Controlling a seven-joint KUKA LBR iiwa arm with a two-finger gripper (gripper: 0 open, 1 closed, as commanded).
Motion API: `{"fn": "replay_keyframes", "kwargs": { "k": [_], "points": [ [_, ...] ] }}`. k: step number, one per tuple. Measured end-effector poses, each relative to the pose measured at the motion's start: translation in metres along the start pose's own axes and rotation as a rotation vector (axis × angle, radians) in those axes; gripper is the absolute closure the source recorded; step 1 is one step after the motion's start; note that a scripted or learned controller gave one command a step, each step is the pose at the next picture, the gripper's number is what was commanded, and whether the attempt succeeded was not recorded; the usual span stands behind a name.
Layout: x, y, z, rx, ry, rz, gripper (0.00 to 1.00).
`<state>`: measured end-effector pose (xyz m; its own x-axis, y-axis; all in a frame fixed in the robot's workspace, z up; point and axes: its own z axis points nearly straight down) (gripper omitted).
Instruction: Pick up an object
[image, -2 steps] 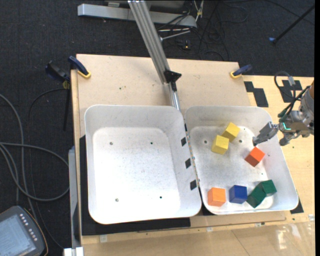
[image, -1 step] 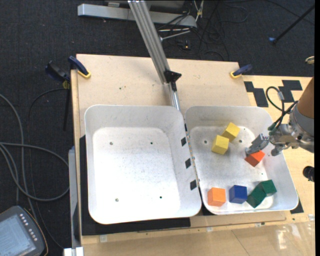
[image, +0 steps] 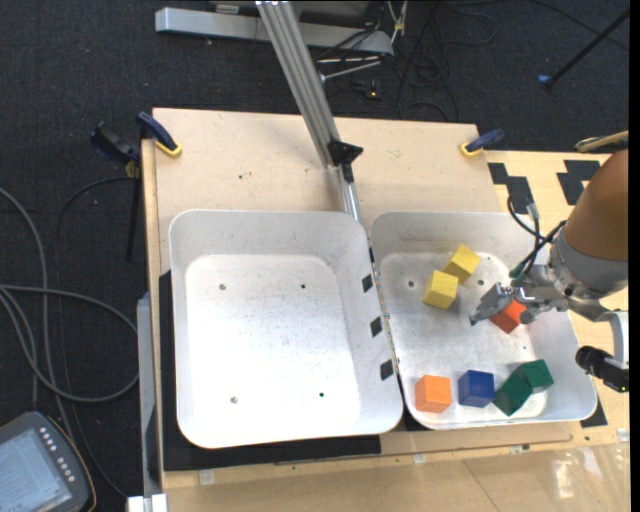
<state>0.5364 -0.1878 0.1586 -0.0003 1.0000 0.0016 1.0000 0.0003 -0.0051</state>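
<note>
Your pincer (image: 497, 305) hovers low in the right bin (image: 400, 240); whether it's parted, I cannot tell. The red block (image: 508, 318) sits just beside it, so closing could nudge it away.

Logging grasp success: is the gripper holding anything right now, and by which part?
Cannot tell. The gripper is low in the right bin right against the red block, but the view doesn't show the block between its fingers.

2 yellow blocks (image: 451, 276), an orange (image: 433, 392), a blue (image: 477, 387), 2 green (image: 524, 386) and a red block (image: 508, 317) lie in the white bin (image: 400, 250).
</note>
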Motion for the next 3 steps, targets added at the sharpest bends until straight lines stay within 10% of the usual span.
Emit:
{"fn": "replay_keyframes", "kwargs": {
  "k": [1,2,3],
  "points": [
    [0.005,0.000,0.042,-0.004,-0.001,0.000,0.00],
    [0.004,0.000,0.031,-0.007,-0.002,0.000,1.00],
    [0.006,0.010,-0.028,-0.013,-0.005,-0.003,1.00]
  ]
}}
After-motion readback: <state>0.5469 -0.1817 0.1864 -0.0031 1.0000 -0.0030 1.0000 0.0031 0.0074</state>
